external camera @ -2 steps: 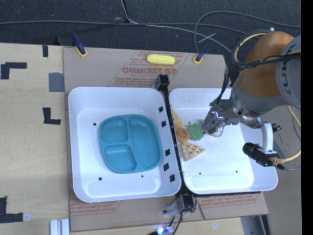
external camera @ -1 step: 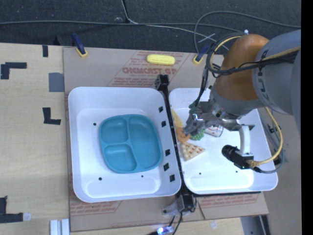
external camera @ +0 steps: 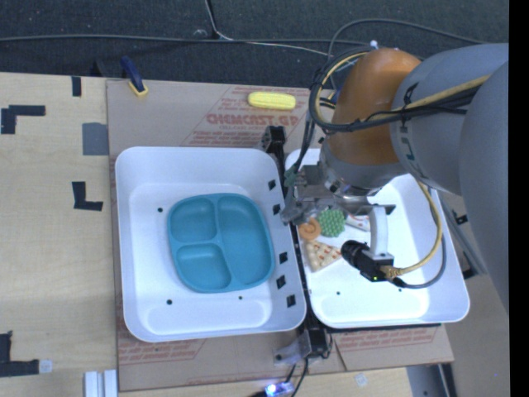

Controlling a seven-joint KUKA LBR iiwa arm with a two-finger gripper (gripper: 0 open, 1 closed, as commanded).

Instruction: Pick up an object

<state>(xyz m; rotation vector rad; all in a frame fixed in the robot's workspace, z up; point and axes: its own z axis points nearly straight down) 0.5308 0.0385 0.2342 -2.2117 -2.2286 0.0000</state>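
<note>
My arm [external camera: 430,114] comes in from the right and bends over the right-hand white bin [external camera: 413,304], its orange band [external camera: 372,106] sitting above the wrist. My pincer [external camera: 307,208] is low at the left side of that bin, close to the wall it shares with the other one, and from this slant I cannot tell how it is set, as the wrist body covers it. Just beneath and beside it lie the small things I could take: a green knobbly ball [external camera: 332,221], a small orange piece [external camera: 309,230] touching the ball's lower left, and a pale waffle-patterned wedge [external camera: 322,255] just below those two. Nothing shows as held. A black fitting with a yellow-tipped cable [external camera: 368,260] hangs off my wrist near the wedge. The left white bin [external camera: 140,304] holds a blue divided plate [external camera: 221,241], lying flat in its middle. On the cardboard [external camera: 165,114] behind the bins rests a yellow banana-shaped toy [external camera: 271,100], well apart from me.
</note>
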